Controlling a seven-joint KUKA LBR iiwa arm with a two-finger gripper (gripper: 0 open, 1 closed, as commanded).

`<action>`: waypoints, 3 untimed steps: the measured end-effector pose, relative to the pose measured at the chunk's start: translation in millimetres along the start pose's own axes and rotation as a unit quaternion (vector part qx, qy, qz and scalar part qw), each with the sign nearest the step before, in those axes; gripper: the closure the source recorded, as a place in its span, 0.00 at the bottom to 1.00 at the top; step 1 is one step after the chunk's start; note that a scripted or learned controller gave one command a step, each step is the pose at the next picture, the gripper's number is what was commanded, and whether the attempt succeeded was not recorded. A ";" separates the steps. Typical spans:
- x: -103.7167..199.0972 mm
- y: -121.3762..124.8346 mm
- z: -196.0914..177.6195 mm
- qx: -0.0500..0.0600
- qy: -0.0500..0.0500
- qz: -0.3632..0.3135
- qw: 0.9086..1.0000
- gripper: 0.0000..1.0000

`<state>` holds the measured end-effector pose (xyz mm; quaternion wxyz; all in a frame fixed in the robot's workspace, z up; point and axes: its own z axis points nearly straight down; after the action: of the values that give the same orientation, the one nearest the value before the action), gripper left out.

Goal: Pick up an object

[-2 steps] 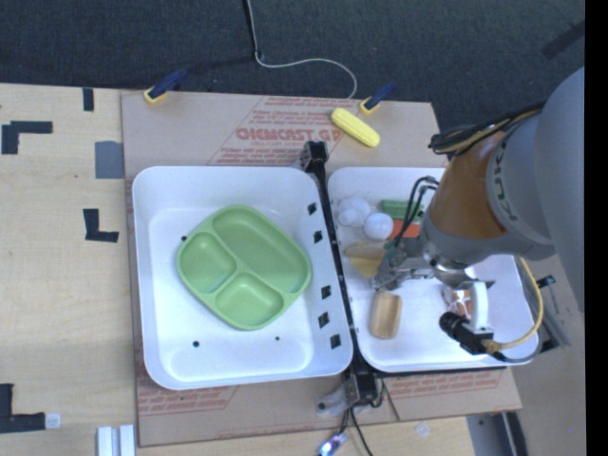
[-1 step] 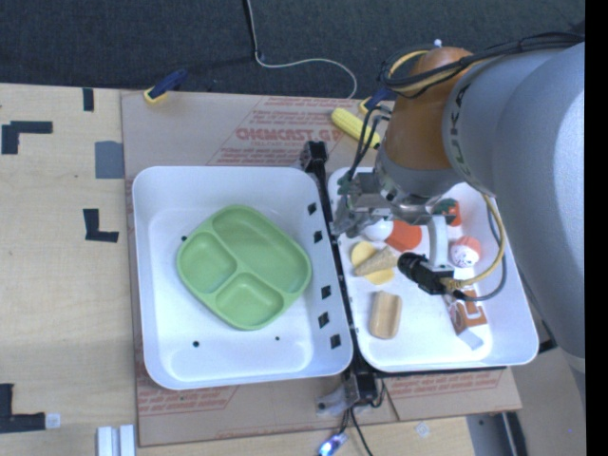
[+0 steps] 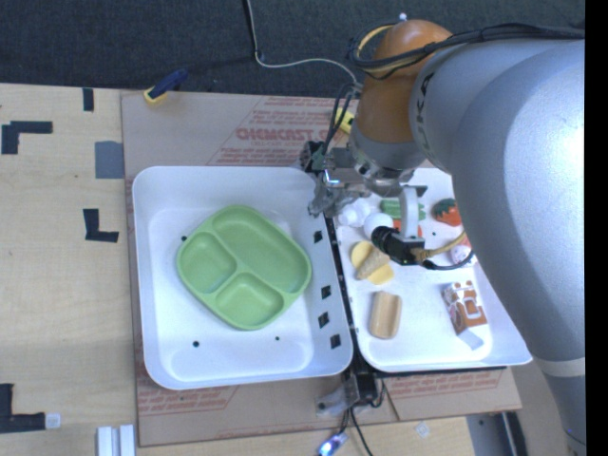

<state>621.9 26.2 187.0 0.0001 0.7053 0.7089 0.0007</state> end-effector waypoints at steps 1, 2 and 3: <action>7.6 -54.9 -183.8 -0.008 0.001 0.001 1.000 1.00; 30.3 47.5 -46.9 0.004 -0.001 0.001 1.000 1.00; 96.3 31.5 -89.8 -0.001 0.001 -0.002 1.000 1.00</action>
<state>652.9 122.6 277.0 -0.0003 0.7040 0.7102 0.0019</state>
